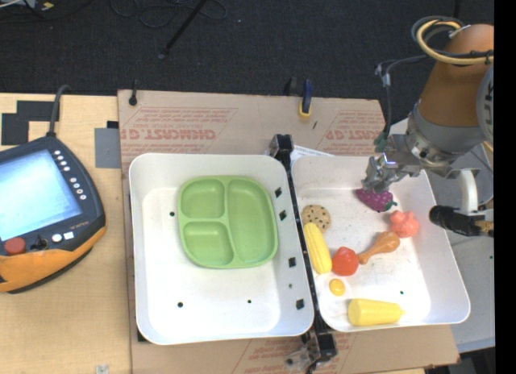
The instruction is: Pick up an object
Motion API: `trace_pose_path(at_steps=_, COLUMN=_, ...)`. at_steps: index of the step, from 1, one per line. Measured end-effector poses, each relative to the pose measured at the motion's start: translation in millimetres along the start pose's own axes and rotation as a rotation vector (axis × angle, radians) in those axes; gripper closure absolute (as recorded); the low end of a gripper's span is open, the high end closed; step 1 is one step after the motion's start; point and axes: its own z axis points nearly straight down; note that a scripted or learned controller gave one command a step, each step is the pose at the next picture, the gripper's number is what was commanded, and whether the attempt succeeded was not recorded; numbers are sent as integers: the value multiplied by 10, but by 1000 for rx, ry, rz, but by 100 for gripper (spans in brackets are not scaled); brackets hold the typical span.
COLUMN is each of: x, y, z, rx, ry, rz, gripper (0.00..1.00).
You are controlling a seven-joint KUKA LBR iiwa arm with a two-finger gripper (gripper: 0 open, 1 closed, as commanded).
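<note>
My gripper (377,179) hangs over the far part of the right bin (451,284), directly above a purple bunch of grapes (376,199) and touching or nearly touching it. Further toys lie in that bin: a pink piece (404,223), an orange-brown drumstick (379,246), a red tomato (345,261), a yellow corn cob (317,247), a cookie (316,217), a small yellow ball (337,287) and a yellow block (374,311). The grapes rest on the bin floor.
The left bin (161,300) holds a green divided plate (226,222). A tablet-like pendant (44,203) lies on the bench at the far left. A black clamp (282,148) sits where the bins meet at the back.
</note>
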Motion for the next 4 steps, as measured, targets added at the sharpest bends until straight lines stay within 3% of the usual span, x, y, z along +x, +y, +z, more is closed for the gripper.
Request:
trace_pose_path(at_steps=1, x=401, y=-155, z=208, rx=3, ry=0, rz=1, gripper=100)
trace_pose_path(at_steps=2, x=354, y=-83, z=6, rx=-2, ry=-3, rz=2, gripper=100)
trace_pose_path(at_steps=4, x=317, y=-109, z=215, rx=3, ry=-3, rz=3, gripper=100)
